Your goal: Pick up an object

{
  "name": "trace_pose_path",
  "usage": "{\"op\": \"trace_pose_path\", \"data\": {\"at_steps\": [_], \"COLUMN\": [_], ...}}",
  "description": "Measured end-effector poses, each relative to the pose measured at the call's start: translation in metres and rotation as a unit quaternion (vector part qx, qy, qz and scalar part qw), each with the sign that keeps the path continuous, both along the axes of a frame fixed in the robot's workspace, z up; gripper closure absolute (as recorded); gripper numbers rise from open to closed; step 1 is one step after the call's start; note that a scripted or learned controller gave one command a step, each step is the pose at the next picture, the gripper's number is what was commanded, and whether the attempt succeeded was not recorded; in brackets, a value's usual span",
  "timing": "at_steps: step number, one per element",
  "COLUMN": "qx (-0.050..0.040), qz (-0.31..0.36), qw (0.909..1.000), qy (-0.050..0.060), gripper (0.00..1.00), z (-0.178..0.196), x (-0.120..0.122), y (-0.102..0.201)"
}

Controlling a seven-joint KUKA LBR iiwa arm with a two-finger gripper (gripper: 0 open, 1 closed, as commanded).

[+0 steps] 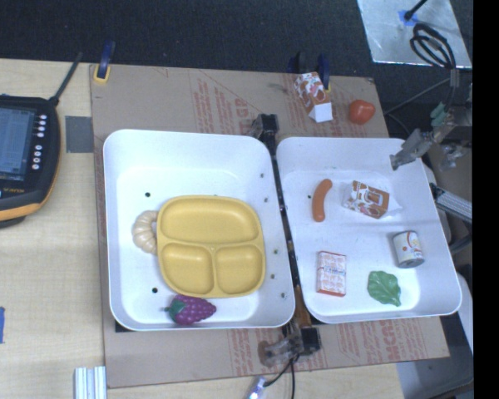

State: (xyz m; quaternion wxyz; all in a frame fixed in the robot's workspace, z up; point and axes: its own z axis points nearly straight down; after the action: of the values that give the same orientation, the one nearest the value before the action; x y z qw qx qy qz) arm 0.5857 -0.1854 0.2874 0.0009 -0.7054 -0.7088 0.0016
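While gripper [412, 150] sits at right bin [349, 160] top-right rim, nothing grabbed.
Jaws state: can't tell. Sausage [319, 199], can [407, 248], green leaf [384, 288] untouched.

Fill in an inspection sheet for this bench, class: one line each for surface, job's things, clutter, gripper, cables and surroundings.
Surface: cardboard sheet on a wooden bench, bearing the left bin and the right bin side by side.
Job's things: right bin holds a sausage, wrapped snack, can, red box and green leaf; left bin holds a yellow divided plate, a pale pastry and purple grapes.
Clutter: small carton and tomato on the cardboard beyond the bins.
Gripper: gripper at the right bin's far right corner, nothing seen in it.
Cables: black loop on the floor.
Surroundings: control pendant at left.
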Motion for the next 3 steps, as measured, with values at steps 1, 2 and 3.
{"op": "trace_pose_path", "data": {"at_steps": [1, 2, 3], "qx": [0.0001, -0.0021, -0.0033], "qz": [0.001, 0.001, 0.003], "qw": [1.0000, 1.0000, 0.9999], "qy": [0.001, -0.004, -0.015], "gripper": [0.00, 0.00, 0.00], "z": [-0.101, -0.172, -0.183], "x": [0.041, 0.054, 0.067], "y": [0.053, 0.078, 0.076]}}
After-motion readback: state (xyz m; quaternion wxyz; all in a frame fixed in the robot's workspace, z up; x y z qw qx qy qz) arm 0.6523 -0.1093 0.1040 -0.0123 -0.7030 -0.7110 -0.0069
